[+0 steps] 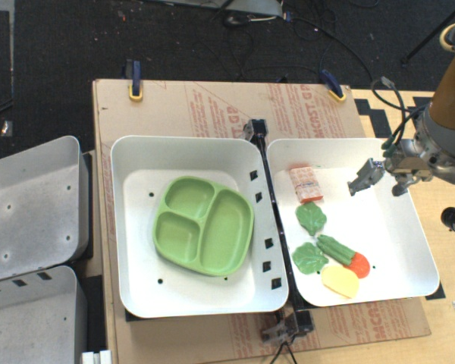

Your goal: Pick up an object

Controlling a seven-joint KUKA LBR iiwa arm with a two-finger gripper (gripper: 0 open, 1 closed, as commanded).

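Pincer (379, 177) hangs open and empty over right bin (409, 226) at its 1 o'clock, likely lining up a grab, with pink packet (305, 183), green pieces (311, 218) and yellow piece (340, 282) at 9 to 7 o'clock.

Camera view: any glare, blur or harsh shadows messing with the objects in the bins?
Camera view: lighting even and diffuse, with soft shadows only; the right bin is bright white but not blown out; the green tray and the toy foods are sharp; the gripper is slightly soft; the floor behind the bench is dark.
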